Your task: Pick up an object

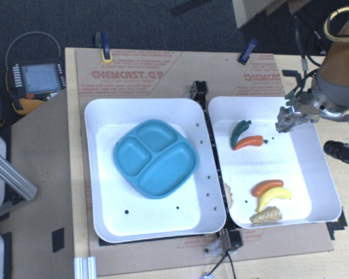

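Grey metal pincer (284, 125) of mine over the right white bin's (323, 173) far side, whether spread or closed I cannot tell, small green pepper (240, 130) and orange-red chilli (248, 142) just left.

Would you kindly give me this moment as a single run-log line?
claw: over right bin, far side, holding nothing | nearest: green pepper, red pepper | blue plate: left bin

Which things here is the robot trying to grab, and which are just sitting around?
For the job: gripper; green pepper; red chili; orange piece; banana; beige lump.

Just sitting around: blue plate; left bin; right bin.
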Tool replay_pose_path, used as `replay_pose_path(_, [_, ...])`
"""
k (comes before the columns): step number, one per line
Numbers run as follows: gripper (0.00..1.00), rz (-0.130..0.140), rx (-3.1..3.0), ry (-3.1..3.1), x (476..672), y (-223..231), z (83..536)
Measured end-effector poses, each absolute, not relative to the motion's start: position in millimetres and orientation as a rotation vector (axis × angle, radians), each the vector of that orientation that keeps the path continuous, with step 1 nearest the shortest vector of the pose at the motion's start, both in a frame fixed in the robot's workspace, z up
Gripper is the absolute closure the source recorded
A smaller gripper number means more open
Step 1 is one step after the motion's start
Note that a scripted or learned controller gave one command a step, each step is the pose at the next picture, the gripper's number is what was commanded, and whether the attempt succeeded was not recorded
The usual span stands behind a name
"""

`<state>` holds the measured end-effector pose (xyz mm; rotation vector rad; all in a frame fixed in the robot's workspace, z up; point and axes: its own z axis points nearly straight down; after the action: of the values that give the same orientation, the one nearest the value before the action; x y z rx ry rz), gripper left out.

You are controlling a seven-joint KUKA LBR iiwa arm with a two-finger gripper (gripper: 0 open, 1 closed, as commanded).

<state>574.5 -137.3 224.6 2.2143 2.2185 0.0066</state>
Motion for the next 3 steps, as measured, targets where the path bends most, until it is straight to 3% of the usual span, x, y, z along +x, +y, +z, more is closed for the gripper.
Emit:
replay_pose_path(1, [1.00, 0.003, 2.217, 2.220, 575.5, -137.3, 247.5])
replay_pose_path(3, [1.00, 0.006, 2.213, 2.229, 599.3, -22.3, 242.8])
